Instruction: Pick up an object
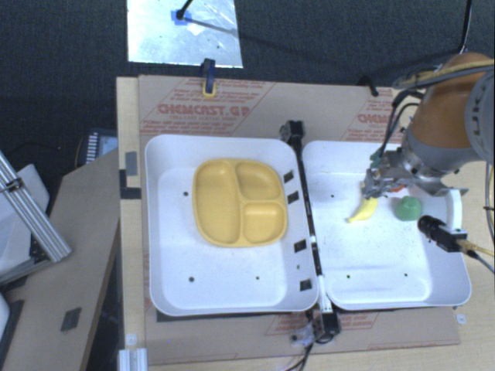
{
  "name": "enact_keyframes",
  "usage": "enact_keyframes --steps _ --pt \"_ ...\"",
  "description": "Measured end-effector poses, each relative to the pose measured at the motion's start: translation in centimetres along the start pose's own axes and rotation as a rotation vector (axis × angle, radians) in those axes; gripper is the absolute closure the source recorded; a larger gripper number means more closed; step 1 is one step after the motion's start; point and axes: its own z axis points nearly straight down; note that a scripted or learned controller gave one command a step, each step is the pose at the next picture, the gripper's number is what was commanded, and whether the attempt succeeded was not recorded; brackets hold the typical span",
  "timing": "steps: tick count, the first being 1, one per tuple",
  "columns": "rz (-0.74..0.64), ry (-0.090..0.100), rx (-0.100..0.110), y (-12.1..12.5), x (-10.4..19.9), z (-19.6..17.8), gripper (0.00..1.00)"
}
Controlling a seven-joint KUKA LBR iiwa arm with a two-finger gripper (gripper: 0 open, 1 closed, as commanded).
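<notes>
A brown board point(232, 107) on the bench carries two white bins, with dark carpet point(62, 37) beyond and a silver sheet point(184, 22) lying on it. The left bin point(166, 284) holds one yellow divided tray point(238, 202). The right bin point(387, 284) holds one banana point(363, 209) and one green ball point(407, 207). The gripper point(374, 188) sits at the banana's upper end, seemingly touching it; whether it grips, I cannot tell.

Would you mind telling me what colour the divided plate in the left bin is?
The divided plate is pale yellow, seen plainly in the camera view.
</notes>
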Motion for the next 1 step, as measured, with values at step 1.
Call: enact_keyframes --steps 1 --pt "0.000 0.000 0.002 0.18 -0.01 -3.72 1.00"
